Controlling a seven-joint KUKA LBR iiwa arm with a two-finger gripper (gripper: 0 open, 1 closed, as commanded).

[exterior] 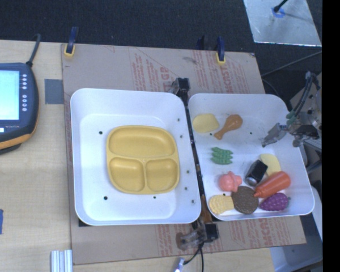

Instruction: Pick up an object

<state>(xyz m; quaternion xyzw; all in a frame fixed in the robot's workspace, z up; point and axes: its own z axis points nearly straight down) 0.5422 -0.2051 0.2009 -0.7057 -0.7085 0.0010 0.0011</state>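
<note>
The right bin (255, 109) holds several toy foods. There is a yellow piece (205, 123), a tan drumstick (229, 126), green pea pods (221, 155) and a pink piece (229, 181). A black block (256, 171), an orange carrot (273, 184), purple grapes (275, 202), a brown cookie (245, 200) and a cracker (220, 204) lie along the front. My gripper (284, 139) hangs over the bin's right side, above and behind the black block. Its fingers are spread open with nothing between them.
The left bin (82, 152) holds a yellow divided plate (143, 158). A teach pendant (8, 106) lies on the bench at far left. Clamps (220, 49) pin the cardboard at the back edge.
</note>
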